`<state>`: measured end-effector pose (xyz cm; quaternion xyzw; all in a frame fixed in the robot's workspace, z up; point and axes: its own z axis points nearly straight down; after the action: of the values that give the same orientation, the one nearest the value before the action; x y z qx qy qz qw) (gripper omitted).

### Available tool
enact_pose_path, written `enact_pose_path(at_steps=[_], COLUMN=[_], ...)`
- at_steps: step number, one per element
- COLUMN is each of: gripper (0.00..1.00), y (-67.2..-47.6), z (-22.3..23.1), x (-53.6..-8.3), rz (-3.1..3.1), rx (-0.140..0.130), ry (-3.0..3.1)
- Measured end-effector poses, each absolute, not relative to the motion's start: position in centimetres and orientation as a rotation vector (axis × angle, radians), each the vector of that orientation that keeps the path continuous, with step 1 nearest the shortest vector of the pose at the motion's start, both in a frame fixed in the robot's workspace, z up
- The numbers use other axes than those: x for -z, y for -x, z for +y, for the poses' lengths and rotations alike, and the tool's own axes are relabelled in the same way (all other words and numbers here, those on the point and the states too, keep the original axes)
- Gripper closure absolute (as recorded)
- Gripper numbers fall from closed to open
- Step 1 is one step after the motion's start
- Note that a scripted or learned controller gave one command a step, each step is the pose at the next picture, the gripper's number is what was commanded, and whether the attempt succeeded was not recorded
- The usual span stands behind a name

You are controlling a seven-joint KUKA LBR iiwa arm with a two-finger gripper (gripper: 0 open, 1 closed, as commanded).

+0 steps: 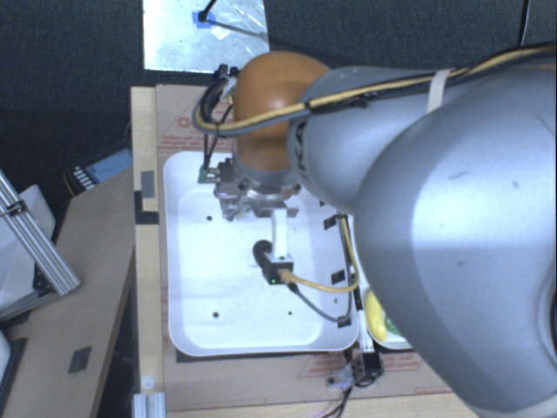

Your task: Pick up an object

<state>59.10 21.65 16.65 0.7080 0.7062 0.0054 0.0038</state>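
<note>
My gripper (230,205) hangs over the back part of the left white bin (209,325), under the orange band of the wrist. Nothing can be seen held in it. A yellow object (377,317) with a green patch beside it lies at the front left of the right bin, to the right of the gripper and nearer the front. The big grey arm hides most of that bin.
The left bin's floor shows bare white with a few small dark specks (216,314). A cardboard sheet (178,129) lies under the bins. Aluminium rails (35,242) stand at the far left. A shiny foil sheet (204,20) lies behind the bench.
</note>
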Motion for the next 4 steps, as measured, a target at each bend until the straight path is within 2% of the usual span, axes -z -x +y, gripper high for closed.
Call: enact_pose_path(at_steps=[1,2,3,4], gripper=[1.00,1.00,1.00,0.00], y=[-66.6,-66.9,-66.9,-66.9], z=[23.5,23.5,12.2,13.1], x=[-11.9,-13.2,-9.4,-9.6], rz=[2.224,2.226,2.210,2.223], rx=[-0.008,-0.004,0.006,-0.002], ry=[-2.215,-2.216,-2.230,-2.219])
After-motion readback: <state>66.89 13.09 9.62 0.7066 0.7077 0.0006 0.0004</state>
